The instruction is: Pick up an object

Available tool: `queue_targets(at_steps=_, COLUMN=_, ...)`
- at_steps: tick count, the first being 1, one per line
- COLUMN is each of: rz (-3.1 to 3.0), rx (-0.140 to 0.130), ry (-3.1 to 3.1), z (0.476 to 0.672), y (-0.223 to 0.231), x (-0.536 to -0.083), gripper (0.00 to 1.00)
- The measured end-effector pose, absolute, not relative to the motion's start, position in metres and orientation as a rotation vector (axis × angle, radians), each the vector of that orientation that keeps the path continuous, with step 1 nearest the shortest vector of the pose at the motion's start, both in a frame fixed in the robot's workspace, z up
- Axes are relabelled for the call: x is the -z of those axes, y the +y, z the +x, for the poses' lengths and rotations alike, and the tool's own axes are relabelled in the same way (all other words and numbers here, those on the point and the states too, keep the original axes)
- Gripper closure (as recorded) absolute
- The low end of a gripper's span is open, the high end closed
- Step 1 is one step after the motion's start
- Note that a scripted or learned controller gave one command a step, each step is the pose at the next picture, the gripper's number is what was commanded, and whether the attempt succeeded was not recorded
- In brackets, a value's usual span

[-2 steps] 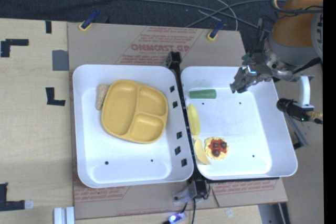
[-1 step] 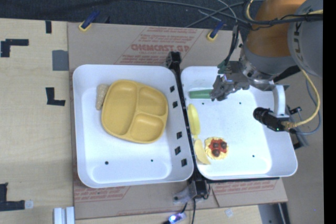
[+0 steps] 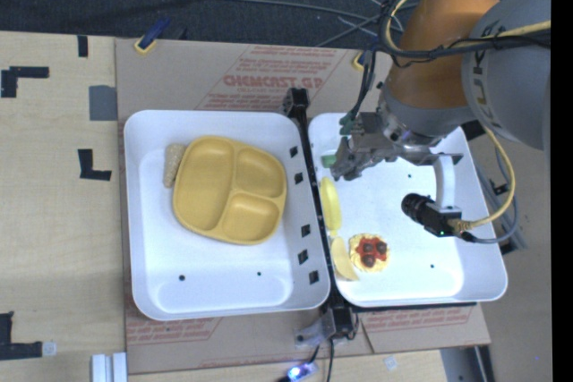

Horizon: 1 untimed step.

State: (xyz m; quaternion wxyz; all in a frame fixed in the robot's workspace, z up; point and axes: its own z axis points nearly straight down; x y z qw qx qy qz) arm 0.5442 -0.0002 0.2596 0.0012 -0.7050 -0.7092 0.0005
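- Hovering my claw (image 3: 345,158) over the upper left part of the right bin (image 3: 466,277), near the divider between the two bins; from this angle I cannot tell its state, and I see nothing held in it
- Nearest to me is a yellow banana-like piece (image 3: 331,206), lying lengthwise against the right bin's left wall, just below my claw
- Below that sits a small round tart (image 3: 369,252) with red topping, touching a pale yellow slice (image 3: 343,264) at the bin's left edge
- In the left bin (image 3: 152,282) lies a yellow divided plate (image 3: 229,190), with a tan sponge-like piece (image 3: 173,165) tucked under its left rim
- I judge the banana piece to be light, smooth and rigid like toy food, so it may slip; I would take it across its narrow middle, though the wall beside it leaves little room on that side
- The tart looks light too, and its free right side offers easier access, across its width
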Motion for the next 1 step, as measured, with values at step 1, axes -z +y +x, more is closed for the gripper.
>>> queue_targets(at_steps=1, rz=-2.212, rx=-0.004, ry=-2.226, z=0.5288, y=0.0536, x=-0.2393, gripper=1.0)
